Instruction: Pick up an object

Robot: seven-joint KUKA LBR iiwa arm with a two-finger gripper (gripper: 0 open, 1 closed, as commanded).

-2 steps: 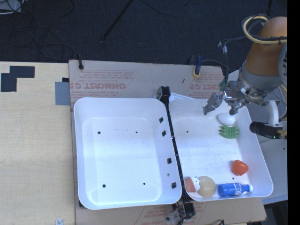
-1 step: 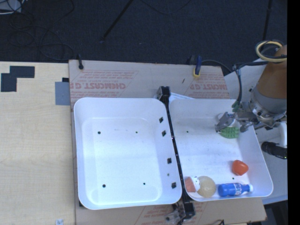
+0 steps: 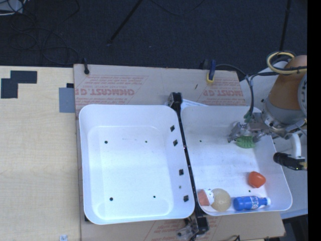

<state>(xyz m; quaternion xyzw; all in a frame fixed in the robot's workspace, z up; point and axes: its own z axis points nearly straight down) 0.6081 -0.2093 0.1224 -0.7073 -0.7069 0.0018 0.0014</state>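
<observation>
Two shallow white bins lie side by side on a cardboard sheet (image 3: 125,87) printed with red lettering, which rests on a pale wooden bench (image 3: 35,149). Left bin (image 3: 83,134): bare white floor marked by a few small dark dots. Right bin (image 3: 281,185): four loose items. A green object (image 3: 246,143) lies near the far right wall, directly beneath the gripper (image 3: 244,133); the metal fingertips sit at its upper edge, but at this scale it cannot be told whether they are spread, closed, or clamped on it. A small red-orange object (image 3: 256,179) rests on the bin floor toward the near right, apart from the others. Along the near wall, a blue bottle with a white cap (image 3: 251,203) lies on its side, just beside a pale rounded object (image 3: 219,199), which touches a smaller orange-pink piece (image 3: 203,197) at the near left corner. The grey arm (image 3: 287,102), with its orange band, enters from the right edge above the bin's far right corner. A yellow clamp (image 3: 210,76) grips the cardboard's far edge, and black clips mark the seam between the bins.
</observation>
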